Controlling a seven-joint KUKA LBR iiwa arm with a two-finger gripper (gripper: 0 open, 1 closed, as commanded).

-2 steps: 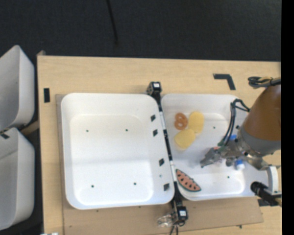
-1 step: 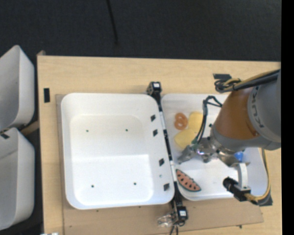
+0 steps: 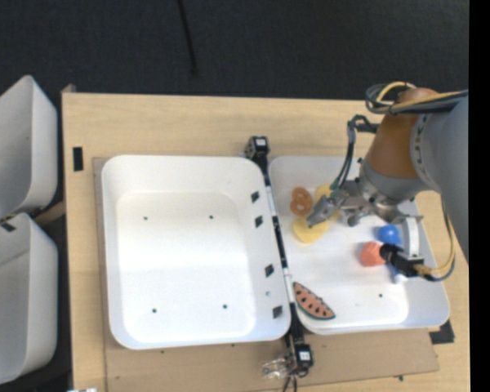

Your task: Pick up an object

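Pale wood covers the bench, which carries two shallow white bins side by side; the left bin sits beside the right bin, where all the objects lie. The end effector is low over the upper left part of the right bin, right at a yellow piece, with an orange piece just beside it. Its fingers look parted and tilted down toward the yellow piece, with nothing visibly between them, so no hold can be claimed.

The yellow piece is the likeliest target. It looks like a small moulded toy (probably hollow plastic): light, stiff, smooth enough to slip, not fragile. Its outline is roughly rounded, with a long axis that seems to run from lower left to upper right, though partly covered. Closing across its narrow width seems safest.

Further right lie a red piece and a blue piece, close together; a watermelon slice lies against the bin's lower left wall, pointing down-right.
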